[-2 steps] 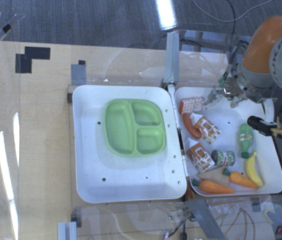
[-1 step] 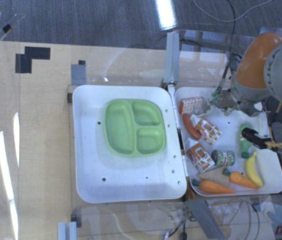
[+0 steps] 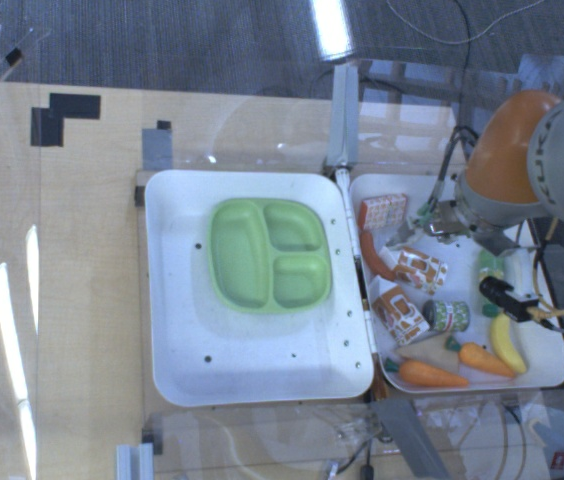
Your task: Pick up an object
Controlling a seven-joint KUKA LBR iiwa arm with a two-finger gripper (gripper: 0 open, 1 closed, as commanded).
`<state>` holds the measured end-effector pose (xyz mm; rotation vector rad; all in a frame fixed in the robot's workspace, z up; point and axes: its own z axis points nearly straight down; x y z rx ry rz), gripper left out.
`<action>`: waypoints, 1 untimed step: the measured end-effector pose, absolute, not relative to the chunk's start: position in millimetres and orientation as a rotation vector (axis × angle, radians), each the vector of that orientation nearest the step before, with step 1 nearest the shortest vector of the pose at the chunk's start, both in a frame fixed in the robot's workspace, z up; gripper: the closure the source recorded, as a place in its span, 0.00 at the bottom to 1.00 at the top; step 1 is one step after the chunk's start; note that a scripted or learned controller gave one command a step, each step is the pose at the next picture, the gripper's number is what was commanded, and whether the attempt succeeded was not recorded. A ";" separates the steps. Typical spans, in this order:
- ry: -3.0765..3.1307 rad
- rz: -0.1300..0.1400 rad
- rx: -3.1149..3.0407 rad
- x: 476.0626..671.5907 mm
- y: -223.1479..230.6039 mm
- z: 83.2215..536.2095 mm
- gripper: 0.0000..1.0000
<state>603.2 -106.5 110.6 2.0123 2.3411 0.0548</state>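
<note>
The gripper [image 3: 424, 220] hangs low over the right bin [image 3: 562, 368], near its back edge, ready to grab toy food like the carrot [image 3: 429, 373]. Its grip is too hard to see.

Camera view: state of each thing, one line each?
Green tray: upright in left bin, compartments bare.
Right bin: holds the food items.
Boxes: three, lying flat, scattered.
Can: on its side.
Carrots: two, lying flat near the front rim.
Banana: lying flat, right side.
Arm: over the right bin; gripper hidden by the wrist.
</note>
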 end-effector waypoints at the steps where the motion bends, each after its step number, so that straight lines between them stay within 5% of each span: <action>1: 2.349 0.053 2.005 557.9 -150.0 110.6 0.00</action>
